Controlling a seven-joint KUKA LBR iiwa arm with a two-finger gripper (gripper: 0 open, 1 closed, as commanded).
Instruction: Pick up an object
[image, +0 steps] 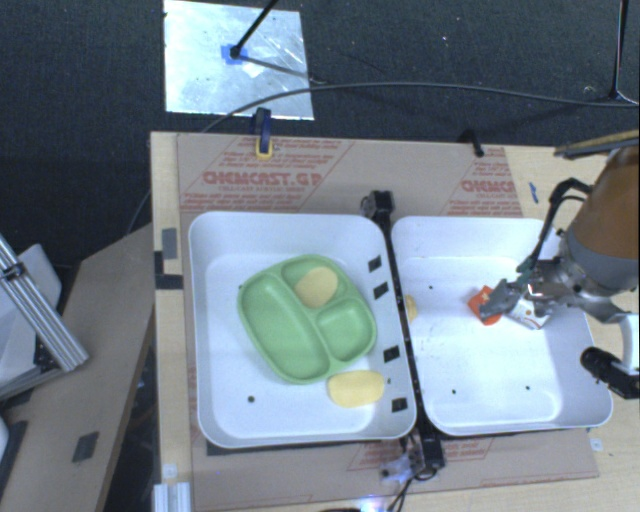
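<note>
At right of centre in the frame, low over the right bin (470, 405) floor, reached in with the jaws (505, 300) beside the orange object (485, 305), apparently to grip it, jaw state impossible to tell.

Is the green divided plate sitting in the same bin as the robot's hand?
No, the green plate lies in the left bin, while the gripper is over the right bin.

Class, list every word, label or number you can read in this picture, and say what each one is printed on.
"CHEMCAST GP": red print on the brown protective sheet behind the left bin.
The same red print shows behind the right bin, too slanted and cut off to read surely.
Smaller red lines under both logos: too small to read.
</note>
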